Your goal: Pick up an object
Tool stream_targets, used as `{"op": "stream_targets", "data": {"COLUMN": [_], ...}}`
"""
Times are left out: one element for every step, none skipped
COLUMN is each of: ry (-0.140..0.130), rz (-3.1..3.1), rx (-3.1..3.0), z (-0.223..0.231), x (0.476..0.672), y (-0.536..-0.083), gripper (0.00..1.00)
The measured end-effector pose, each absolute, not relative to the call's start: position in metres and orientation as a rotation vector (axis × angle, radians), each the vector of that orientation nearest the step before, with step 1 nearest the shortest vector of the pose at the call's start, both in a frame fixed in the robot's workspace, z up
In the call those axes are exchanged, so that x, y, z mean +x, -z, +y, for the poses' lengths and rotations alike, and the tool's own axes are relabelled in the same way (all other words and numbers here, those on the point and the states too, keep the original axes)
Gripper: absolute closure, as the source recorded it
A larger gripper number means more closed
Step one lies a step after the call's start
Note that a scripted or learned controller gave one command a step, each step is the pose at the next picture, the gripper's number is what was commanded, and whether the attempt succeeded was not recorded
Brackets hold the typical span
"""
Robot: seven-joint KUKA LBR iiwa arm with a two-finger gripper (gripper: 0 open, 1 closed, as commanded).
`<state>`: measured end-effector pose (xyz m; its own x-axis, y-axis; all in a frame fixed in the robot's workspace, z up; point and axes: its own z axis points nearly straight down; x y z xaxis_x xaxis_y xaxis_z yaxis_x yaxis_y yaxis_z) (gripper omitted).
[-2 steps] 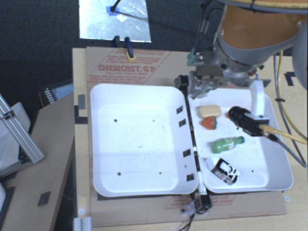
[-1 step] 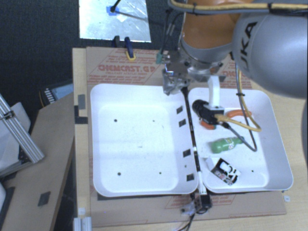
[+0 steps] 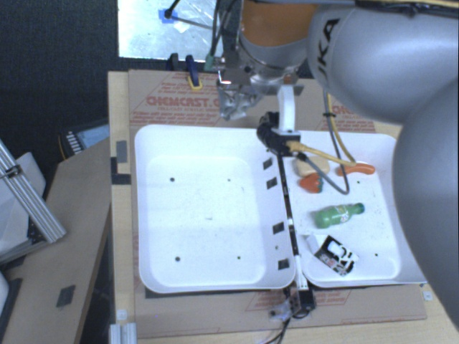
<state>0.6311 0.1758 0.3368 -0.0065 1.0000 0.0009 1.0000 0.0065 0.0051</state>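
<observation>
Bins sit side by side on the counter (image 3: pixel 118 192), and I take the right bin (image 3: pixel 384 264) as my landmark. Inside it I see a green bottle (image 3: pixel 338 214) lying on its side near the middle, a black-and-white packet (image 3: pixel 335 255) at the near edge, and a red-orange piece (image 3: pixel 311 183) with a tan piece (image 3: pixel 313 165) toward the far edge. The left bin (image 3: pixel 208 213) lies against its left wall. My pincer (image 3: pixel 235 107) hangs beyond the bins' far rims, left of the right bin; I cannot tell its opening.
</observation>
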Motion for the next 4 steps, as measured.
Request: {"op": "stream_targets", "data": {"ry": [-0.006,-0.005,-0.016,-0.016], "rz": [2.232,2.23,2.225,2.227], "rx": [2.211,2.214,2.212,2.211], "z": [0.233,0.235,0.234,0.234], "x": [0.615,0.554,0.564,0.567], "y": [-0.351,-0.383,-0.466,-0.54], "gripper": [1.0,1.0,1.0,1.0]}}
